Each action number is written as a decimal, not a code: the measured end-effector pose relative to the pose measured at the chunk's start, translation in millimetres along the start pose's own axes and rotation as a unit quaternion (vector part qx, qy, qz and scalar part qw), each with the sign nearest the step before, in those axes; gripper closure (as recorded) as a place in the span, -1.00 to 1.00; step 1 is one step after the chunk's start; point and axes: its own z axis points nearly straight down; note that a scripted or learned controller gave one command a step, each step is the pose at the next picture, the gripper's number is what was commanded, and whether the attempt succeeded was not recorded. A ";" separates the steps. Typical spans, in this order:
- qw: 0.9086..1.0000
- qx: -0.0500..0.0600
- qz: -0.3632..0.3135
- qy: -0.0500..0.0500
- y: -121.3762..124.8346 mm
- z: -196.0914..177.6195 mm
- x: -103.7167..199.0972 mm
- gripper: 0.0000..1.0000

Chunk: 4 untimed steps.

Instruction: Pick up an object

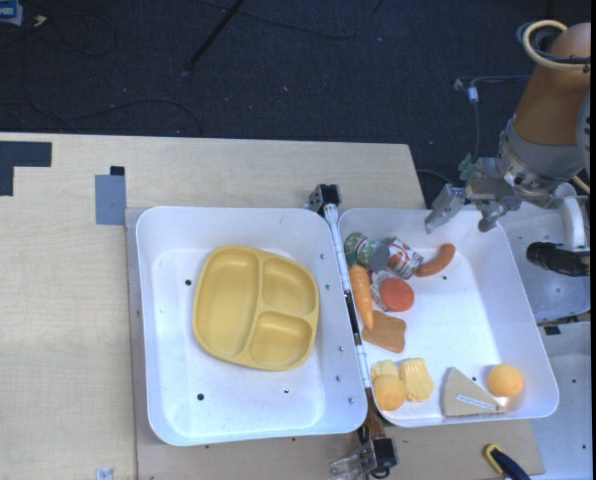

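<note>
Two grey gripper fingers (446, 208) spread apart, empty, above right white bin's (523, 298) top edge; arm cropped; small can (373, 251) partly hidden, label unreadable.

Two bins side by side on the table (58, 318), touching along the middle seam. Left bin (158, 408) holds a divided tray (255, 306), roughly centred. Right bin (513, 298) holds the rest: can (378, 252) at the far left corner, sausage (435, 260) just right of it, carrot (361, 295) running along the seam wall, round slice (396, 294) right of the carrot, toast piece (385, 332) nearer the camera, touching the carrot tip. Along the near edge, left to right: small round fruit (389, 392), ridged piece (416, 377), wedge (469, 393), ball (504, 379). End effector (465, 211) sits over the right bin's far right corner, above and apart from the sausage.
</note>
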 end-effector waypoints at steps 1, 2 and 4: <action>1.000 0.001 0.000 0.000 -33.7 106.3 40.0 -1.00; 1.000 -0.003 0.004 -0.005 -51.1 136.2 59.8 -1.00; 1.000 -0.003 0.001 -0.001 -47.8 143.4 57.8 -1.00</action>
